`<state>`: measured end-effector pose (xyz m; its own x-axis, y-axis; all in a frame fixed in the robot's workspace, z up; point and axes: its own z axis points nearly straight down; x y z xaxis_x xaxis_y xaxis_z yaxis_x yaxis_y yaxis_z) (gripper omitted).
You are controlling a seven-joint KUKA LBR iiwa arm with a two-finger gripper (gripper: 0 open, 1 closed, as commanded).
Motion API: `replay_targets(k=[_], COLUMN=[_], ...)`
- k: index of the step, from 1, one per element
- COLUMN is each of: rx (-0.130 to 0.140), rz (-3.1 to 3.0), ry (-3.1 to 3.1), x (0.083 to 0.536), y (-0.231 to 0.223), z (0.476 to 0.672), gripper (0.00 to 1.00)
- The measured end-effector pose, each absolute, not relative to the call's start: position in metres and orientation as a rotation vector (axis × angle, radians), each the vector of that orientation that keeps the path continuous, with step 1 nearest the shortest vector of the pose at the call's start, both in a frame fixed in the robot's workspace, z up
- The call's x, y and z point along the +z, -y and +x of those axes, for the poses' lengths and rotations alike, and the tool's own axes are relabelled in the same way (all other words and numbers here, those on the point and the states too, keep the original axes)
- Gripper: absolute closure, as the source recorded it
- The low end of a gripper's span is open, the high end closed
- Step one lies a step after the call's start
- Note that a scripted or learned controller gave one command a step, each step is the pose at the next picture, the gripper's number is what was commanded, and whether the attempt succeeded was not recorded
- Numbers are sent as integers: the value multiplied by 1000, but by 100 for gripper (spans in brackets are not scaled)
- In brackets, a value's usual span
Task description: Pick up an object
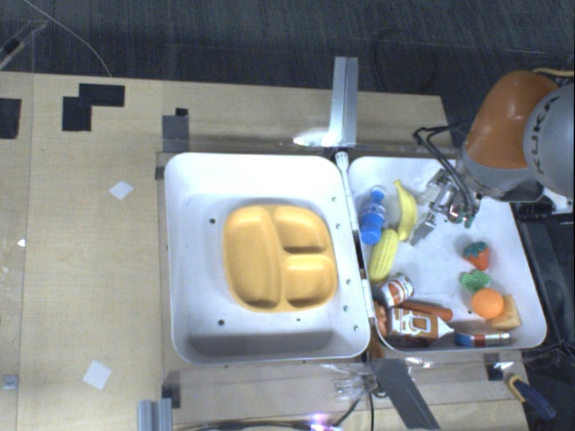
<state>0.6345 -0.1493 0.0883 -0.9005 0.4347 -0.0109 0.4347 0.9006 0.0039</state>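
The right bin (526, 241) holds several small items. A yellow banana (406, 208) lies near its far left, next to a blue bottle (371, 215) and a yellow corn cob (384, 252). My gripper (433, 209) hangs low over the bin just right of the banana, close to it, and I see nothing in its grasp. Along the near wall lie a small can (396, 289) and a brown bottle (419, 321). At the right side sit a red and green strawberry (477, 254), a green piece (474, 280) and an orange ball (487, 303).
The left bin (193, 241) holds a yellow divided plate (278, 257). A metal post (345, 97) stands behind the wall between the bins. The grey arm with its orange band (503, 124) comes in over the right bin's far right corner.
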Motion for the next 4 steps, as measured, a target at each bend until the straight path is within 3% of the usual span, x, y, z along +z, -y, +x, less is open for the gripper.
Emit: replay_targets(k=[1,2,3,4], rx=[4,-4,6,5], rz=[1101,1551,1683,1941], ry=[-2930,-2736,-2641,-2466], x=[89,87,127,144], y=[140,117,130,107], z=[604,662,635,584], gripper=[0,0,0,0])
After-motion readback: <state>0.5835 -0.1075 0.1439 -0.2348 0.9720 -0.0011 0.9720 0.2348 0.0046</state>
